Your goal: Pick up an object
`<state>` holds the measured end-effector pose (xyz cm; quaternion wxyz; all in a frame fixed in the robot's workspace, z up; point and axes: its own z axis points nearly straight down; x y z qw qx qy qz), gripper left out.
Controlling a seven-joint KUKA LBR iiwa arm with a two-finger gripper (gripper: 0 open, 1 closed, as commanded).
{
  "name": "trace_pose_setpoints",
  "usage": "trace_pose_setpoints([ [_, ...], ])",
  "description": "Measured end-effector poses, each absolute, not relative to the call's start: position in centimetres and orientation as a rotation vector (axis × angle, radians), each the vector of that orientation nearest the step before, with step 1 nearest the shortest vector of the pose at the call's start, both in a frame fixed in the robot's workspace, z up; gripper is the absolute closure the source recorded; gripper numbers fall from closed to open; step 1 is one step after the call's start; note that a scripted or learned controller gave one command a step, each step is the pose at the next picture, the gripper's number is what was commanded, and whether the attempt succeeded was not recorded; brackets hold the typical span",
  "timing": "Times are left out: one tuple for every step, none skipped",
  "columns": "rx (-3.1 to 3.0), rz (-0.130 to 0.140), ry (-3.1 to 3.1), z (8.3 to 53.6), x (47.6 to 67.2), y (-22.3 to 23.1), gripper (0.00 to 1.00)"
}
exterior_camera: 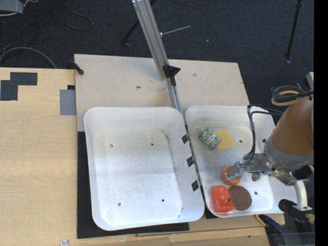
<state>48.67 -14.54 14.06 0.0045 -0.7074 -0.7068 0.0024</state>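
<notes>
The claw [237, 169] dips low in the right bin [241, 114], right over a small orange piece [229, 177] near the tabletop's front right corner; whether it's clamped, I cannot tell. Red block [220, 198] and brown disc [240, 197] lie just in front.

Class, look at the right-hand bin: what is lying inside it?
Inside the right bin lie a green patterned packet, a yellow square, a red block and a brown disc. The gripper partly covers an orange object, so its full shape is hidden.
</notes>
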Motion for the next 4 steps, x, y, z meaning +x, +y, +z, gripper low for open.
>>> trace_pose_setpoints([
  [-2.223, 0.0, -2.219, 9.1, 48.7, -14.5, 0.0],
  [-2.227, -0.001, -2.21, 10.2, 48.7, -14.6, 1.0],
  [-2.22, -0.002, -2.224, 14.6, 49.4, -14.3, 1.0],
  [-2.222, -0.003, -2.225, 20.6, 48.7, -14.3, 1.0],
])
